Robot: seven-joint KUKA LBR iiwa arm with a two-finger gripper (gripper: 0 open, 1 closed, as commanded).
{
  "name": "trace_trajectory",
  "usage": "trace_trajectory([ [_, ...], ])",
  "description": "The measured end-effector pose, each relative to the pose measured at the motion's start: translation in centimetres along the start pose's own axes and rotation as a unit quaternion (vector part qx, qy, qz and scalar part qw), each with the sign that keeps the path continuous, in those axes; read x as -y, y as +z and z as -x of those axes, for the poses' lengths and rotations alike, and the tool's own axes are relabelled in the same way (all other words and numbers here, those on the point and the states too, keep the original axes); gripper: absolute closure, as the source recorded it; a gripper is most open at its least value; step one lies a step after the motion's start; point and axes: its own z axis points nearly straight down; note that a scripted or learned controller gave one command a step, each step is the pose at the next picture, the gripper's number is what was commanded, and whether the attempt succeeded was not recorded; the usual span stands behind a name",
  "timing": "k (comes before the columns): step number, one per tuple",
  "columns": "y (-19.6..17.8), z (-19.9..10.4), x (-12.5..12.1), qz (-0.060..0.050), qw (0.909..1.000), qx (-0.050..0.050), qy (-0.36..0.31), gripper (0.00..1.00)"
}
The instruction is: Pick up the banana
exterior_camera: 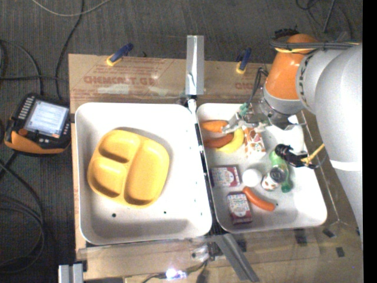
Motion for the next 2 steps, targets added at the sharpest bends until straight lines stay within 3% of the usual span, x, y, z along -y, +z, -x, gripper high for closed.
trace_trajectory([
  [1, 0.06, 0.42, -0.81, -0.01, 0.9999, -0.006, -0.008, 0.0],
  [2, 0.14, 0.22, -1.49, -0.009, 0.9979, -0.001, -0.064, 0.0],
])
